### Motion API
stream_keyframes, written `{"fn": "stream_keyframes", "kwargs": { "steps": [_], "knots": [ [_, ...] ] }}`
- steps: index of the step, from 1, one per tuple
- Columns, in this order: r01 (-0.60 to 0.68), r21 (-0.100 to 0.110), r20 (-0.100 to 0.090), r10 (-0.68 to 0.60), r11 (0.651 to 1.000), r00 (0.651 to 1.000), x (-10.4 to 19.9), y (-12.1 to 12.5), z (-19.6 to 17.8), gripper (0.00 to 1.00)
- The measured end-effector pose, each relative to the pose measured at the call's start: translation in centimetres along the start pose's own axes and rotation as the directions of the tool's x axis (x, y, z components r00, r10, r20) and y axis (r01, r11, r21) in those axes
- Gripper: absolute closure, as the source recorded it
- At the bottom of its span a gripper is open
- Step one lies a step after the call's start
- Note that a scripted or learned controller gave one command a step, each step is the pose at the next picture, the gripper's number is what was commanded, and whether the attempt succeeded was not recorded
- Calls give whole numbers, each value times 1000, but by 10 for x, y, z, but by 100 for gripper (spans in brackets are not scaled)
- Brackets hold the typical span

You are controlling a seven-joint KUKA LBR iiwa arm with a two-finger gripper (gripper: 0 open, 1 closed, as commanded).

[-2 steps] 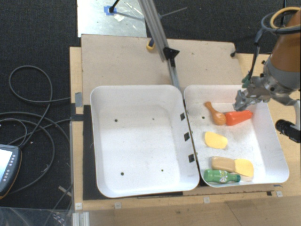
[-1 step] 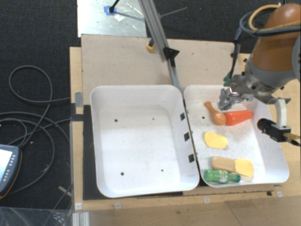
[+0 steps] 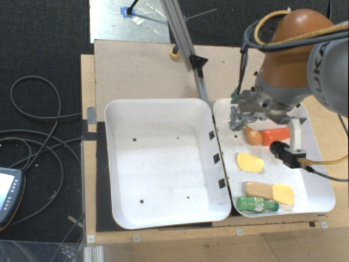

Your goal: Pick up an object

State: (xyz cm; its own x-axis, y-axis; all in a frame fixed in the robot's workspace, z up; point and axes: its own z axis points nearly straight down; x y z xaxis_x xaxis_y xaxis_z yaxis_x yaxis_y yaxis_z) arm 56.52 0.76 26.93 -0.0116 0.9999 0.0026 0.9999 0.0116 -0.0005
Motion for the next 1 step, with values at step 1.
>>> {"fn": "stream_keyframes", "kwargs": {
  "steps": [1],
  "knots": [
    [0, 1, 0, 0, 1000, 1000, 61, -2, 16, 100]
  ]
}}
